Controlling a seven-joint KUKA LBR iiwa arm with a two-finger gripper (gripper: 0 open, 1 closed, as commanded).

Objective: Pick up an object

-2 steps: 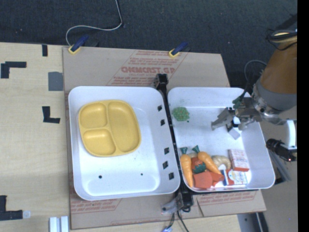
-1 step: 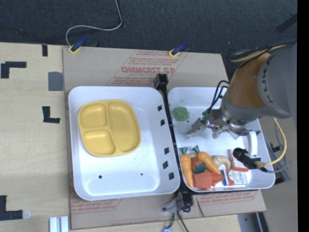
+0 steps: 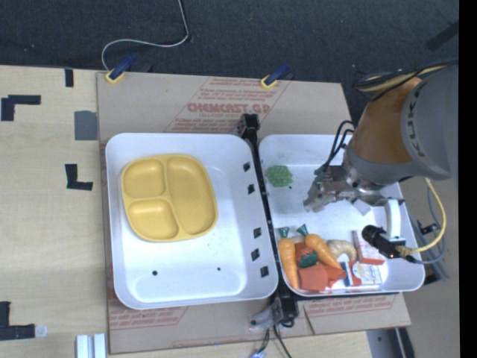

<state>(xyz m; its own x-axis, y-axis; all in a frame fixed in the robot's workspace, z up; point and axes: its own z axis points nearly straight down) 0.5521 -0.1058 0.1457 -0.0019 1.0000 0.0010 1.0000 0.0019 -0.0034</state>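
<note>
The right bin holds a small green broccoli piece near its left wall. A heap of toy food lies along its front edge: two orange carrots, a red block, a pale piece and a red-and-white carton. My gripper hangs over the middle of the right bin, right of the broccoli and above the heap. I see nothing between its fingers.
The left bin holds a yellow divided plate. The grey arm with its orange band covers the right bin's far right side. A black clip sits where the bins meet at the back.
</note>
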